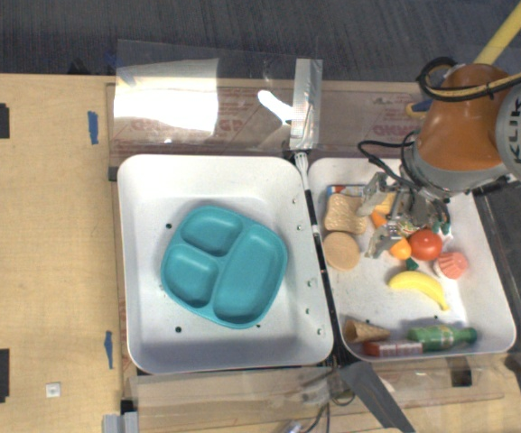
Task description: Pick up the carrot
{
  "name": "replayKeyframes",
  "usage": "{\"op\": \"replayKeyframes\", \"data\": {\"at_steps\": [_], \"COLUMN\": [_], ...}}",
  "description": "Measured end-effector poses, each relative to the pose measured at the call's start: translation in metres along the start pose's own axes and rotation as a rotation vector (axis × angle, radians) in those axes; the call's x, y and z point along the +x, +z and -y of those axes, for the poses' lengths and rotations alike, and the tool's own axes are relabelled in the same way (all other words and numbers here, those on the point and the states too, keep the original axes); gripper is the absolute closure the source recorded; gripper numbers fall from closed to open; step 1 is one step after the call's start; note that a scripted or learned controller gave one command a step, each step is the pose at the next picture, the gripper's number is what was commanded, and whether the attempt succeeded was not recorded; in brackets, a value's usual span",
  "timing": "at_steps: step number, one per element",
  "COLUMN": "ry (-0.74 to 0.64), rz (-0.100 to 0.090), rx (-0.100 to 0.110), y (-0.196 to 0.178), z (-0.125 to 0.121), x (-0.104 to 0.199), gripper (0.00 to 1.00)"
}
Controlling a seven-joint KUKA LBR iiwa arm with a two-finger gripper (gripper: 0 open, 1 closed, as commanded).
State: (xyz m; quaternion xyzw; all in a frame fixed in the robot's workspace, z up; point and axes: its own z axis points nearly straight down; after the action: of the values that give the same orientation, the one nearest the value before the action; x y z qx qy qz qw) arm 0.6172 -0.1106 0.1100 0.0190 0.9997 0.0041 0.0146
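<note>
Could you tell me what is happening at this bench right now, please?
The arm's gripper is down in the right bin, among toy food: a tomato, a banana and a small orange piece, perhaps the carrot. Whether anything is gripped is unclear. The left bin holds a teal divided plate.

A divided plate (pixel 224 276) is lying mid-left bin (pixel 143 188); in the right bin (pixel 495 305), a banana (pixel 418 287) is sitting centrally, a bottle (pixel 441 336) lying along its near edge.
</note>
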Motion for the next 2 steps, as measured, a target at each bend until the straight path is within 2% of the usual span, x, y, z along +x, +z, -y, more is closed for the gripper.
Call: {"op": "replayKeyframes", "data": {"at_steps": [2], "ry": [0.023], "rz": [0.001], "rx": [0.002], "y": [-0.0002], "z": [0.0135], "x": [-0.0036], "gripper": [0.0]}}
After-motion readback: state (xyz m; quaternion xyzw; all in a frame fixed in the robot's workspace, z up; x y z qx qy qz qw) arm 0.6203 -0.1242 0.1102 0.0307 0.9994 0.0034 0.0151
